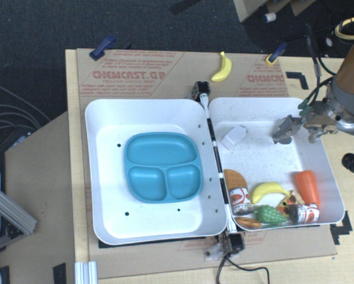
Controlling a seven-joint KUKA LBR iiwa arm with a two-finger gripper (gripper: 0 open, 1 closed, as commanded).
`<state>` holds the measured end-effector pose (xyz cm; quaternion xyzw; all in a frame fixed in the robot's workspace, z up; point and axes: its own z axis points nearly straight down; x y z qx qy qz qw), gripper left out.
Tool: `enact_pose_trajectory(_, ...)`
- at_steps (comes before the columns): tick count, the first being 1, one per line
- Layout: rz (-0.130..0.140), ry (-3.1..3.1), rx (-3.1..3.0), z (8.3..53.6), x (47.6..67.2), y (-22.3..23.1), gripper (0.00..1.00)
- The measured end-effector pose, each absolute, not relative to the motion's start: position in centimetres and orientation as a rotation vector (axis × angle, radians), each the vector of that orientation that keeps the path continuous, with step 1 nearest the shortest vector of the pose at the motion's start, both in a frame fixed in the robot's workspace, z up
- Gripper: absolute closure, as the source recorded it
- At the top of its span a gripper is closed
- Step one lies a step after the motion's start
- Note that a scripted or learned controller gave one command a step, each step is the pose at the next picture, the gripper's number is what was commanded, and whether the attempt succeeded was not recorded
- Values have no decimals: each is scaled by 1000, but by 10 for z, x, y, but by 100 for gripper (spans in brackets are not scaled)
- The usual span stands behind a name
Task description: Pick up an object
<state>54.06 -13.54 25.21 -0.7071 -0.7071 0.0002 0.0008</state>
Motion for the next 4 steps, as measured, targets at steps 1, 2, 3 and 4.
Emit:
enact_pose_trajectory(1, 2, -2219, -2220, 114, 537, -182, 0)
enact_pose_trajectory(2, -5, -2220, -2214, 84, 571, -215, 0)
enact_pose_trajectory(3, -11, -2222, -2211, 85, 570, -218, 0)
enact_pose_trajectory(4, -12, -2221, -2210, 85, 647, -217, 0)
